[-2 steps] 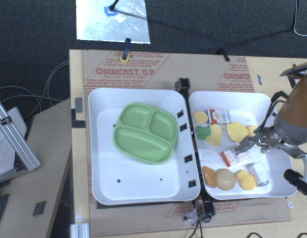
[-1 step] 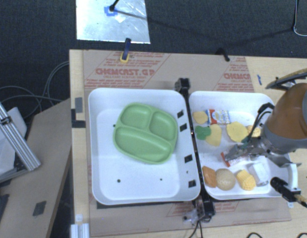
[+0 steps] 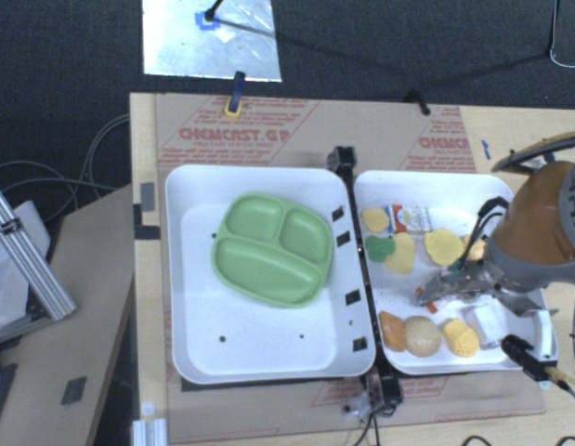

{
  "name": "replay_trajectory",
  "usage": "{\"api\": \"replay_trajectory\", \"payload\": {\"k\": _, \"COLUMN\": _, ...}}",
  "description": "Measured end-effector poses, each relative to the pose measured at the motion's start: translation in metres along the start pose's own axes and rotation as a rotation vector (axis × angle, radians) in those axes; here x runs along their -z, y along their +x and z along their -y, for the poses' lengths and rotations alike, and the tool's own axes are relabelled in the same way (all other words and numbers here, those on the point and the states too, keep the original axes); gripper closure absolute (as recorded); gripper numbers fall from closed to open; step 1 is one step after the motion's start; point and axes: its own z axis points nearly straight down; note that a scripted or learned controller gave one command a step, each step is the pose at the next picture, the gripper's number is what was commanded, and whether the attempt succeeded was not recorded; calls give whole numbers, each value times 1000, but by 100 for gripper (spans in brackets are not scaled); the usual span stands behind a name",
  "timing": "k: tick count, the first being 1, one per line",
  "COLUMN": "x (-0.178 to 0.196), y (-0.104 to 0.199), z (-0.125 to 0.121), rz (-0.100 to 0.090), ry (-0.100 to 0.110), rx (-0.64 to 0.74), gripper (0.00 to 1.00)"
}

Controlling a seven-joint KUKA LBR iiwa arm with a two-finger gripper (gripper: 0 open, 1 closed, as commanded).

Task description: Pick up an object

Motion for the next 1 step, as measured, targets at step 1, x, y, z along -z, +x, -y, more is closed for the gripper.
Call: {"api": "replay_trajectory", "payload": {"k": 1, "x": 11, "y": 0, "z": -1, "rz": 1, "ry": -3, "rx": 0, "gripper": 100}}
